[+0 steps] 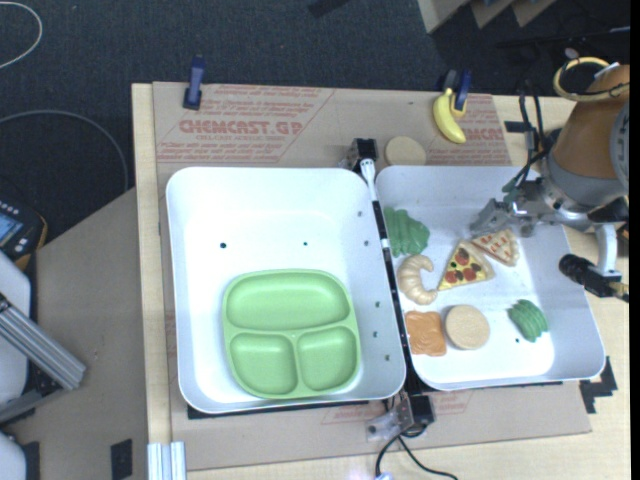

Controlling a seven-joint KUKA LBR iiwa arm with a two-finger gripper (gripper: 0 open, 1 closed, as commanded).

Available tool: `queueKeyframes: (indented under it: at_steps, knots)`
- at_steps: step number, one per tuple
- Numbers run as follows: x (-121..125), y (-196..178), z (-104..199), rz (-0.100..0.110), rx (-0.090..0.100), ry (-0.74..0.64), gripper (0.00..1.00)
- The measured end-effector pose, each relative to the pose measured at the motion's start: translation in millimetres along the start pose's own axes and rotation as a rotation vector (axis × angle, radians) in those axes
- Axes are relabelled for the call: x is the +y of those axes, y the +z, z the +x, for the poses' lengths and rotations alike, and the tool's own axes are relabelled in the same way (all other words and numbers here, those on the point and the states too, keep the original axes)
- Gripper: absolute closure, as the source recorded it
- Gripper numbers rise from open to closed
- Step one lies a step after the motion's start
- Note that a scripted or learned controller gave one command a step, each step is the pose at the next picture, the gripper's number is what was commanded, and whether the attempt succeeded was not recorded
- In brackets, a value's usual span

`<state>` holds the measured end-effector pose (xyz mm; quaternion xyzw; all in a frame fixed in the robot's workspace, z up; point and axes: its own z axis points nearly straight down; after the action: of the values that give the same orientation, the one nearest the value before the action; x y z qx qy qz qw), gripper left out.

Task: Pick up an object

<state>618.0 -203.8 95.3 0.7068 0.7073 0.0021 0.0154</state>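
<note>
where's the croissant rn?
The croissant lies in the right bin, by its left wall. The green leafy piece is just behind it, the pizza slice to its right, and the orange toast piece in front.

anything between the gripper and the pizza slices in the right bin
Nothing visible. The gripper hangs over the right bin, just above the pale pizza slice, with bare bin floor around it. The second pizza slice, croissant and green leafy piece lie off to the left.

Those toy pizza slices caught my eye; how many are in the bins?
2. One pizza slice lies mid right bin; the other pizza slice sits just up-right of it, under the gripper, which may hide more.
</note>
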Motion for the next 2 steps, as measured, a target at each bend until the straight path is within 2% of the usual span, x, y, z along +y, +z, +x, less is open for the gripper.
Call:
queueKeyframes:
  at_steps: [1,2]
  knots:
    - [35.4,0.6,-19.7,0.004,0.014,-0.005,0.00]
    - [23.8,-0.4,-18.8,-0.002,0.012,-0.006,0.00]
